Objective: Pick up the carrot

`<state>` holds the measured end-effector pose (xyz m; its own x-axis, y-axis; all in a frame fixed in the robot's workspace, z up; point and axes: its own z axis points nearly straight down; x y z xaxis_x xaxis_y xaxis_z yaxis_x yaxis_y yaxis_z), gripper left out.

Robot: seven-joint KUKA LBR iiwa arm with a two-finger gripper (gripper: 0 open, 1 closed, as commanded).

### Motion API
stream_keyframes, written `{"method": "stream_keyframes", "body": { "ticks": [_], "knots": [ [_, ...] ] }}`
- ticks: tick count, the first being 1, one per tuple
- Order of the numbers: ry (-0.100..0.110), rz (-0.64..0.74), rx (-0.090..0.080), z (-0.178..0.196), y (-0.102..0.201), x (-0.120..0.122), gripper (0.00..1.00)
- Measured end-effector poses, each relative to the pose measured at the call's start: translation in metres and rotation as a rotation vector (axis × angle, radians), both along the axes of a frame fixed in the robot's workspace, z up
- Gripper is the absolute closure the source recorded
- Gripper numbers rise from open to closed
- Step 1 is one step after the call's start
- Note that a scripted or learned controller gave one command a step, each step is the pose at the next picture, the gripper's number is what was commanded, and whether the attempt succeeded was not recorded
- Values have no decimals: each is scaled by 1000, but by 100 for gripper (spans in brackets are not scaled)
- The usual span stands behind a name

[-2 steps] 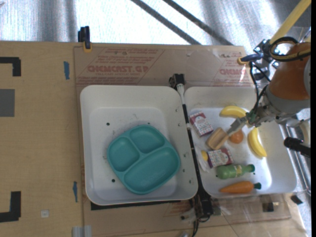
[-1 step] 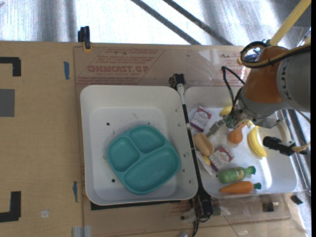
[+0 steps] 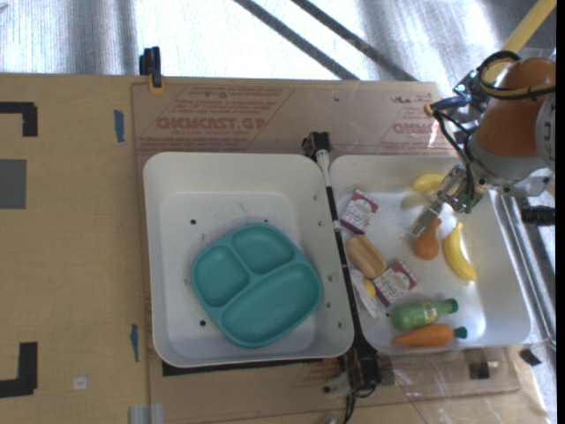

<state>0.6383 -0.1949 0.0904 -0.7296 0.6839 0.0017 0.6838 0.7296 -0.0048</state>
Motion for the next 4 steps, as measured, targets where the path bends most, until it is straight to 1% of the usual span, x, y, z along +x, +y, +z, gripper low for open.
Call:
{"method": "stream_keyframes", "body": {
  "ticks": [1, 2, 3, 4],
  "knots": [
    [-13, 117, 1, -2, 41, -27, 0],
    [-22, 402, -8, 55, -28, 11, 0],
    [-14, 542, 1, 95, 36, -81, 0],
    [-4, 902, 5, 50, -31, -100, 0]
  ]
}}
